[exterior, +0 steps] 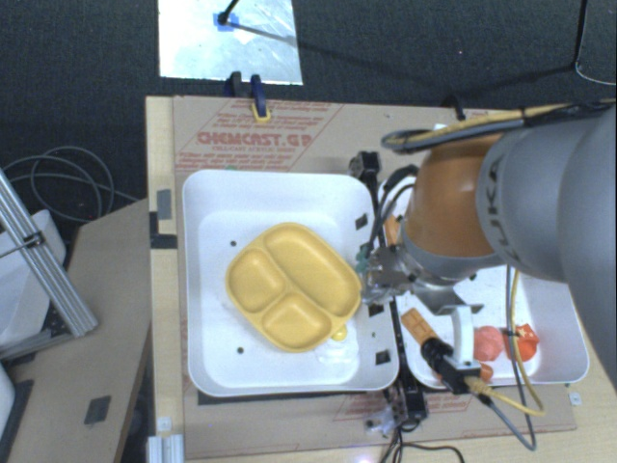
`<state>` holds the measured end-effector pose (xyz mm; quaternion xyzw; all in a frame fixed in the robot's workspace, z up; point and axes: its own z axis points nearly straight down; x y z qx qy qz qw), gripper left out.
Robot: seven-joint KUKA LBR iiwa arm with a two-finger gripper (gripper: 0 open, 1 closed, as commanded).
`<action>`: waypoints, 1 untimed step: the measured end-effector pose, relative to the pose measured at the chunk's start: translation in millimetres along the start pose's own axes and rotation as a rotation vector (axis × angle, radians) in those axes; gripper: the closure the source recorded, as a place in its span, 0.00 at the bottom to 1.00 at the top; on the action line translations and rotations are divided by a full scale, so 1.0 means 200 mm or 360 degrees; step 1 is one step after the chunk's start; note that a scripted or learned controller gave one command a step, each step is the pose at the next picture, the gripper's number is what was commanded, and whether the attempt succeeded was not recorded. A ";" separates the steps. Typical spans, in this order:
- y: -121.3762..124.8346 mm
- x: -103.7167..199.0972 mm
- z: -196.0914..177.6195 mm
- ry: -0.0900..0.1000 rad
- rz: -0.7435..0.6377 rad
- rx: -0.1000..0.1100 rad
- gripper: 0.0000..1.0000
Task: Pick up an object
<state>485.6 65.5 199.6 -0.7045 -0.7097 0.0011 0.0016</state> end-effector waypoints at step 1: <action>0.00 -0.09 0.08 -0.0001 0.0012 -0.0003 1.00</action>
